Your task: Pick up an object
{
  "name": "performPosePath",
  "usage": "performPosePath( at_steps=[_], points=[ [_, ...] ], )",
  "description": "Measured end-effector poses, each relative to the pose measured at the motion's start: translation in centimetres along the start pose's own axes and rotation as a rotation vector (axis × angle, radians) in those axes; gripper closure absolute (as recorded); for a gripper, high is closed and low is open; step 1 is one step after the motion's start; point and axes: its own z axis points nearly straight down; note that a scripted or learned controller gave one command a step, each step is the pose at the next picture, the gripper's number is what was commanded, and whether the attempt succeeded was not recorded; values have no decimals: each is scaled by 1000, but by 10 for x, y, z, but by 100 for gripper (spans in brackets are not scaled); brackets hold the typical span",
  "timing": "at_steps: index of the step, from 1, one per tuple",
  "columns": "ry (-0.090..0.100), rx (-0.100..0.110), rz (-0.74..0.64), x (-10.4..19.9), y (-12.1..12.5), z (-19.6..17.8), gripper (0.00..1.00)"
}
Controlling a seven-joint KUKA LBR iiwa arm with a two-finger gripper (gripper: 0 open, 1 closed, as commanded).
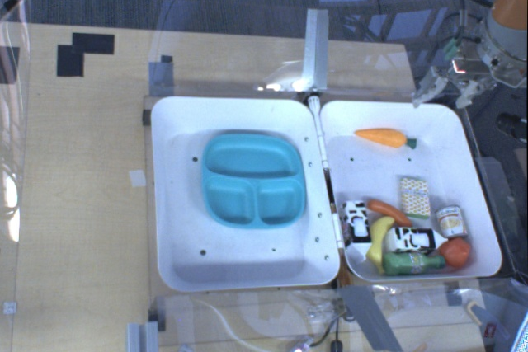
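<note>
The gripper (pixel 445 91) is hanging at the upper right of the frame, just past the top right corner of the right bin (pixel 473 146), under the arm's orange band. Its two pale fingers (pixel 426 88) are standing apart and pointing down, with nothing showing between them.

The right bin is sitting in the right half of the frame with all the loose objects in it. A toy carrot (pixel 382 137) is lying alone near its upper edge, tip pointing left, well apart from the rest. Lower down, a small patterned packet (pixel 415 195) is lying to the right of centre, and a little tin can (pixel 450 221) is standing just right of it. Along the bin's lower edge things are crowding together: a black-and-white carton (pixel 355 222) at the left, a thin orange stick-shaped piece (pixel 389 211) slanting above a yellow banana (pixel 379 237), a second black-and-white box (pixel 412 240), a green bottle (pixel 412 263) lying on its side, and a red tomato (pixel 456 252) touching the bottle's right end.

The left bin (pixel 177 144) is sitting beside it in the middle of the frame, holding a blue divided plate (pixel 252 179) with three compartments.
</note>
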Motion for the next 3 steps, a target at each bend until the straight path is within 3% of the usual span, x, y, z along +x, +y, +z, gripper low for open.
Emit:
performPosePath(
  at_steps=[1, 2, 3],
  points=[
    [1, 1, -114, 33, 17, 111, 0],
    [-2, -7, -130, 54, 21, 178, 0],
    [1, -1, 252, 45, 20, 177, 0]
  ],
)
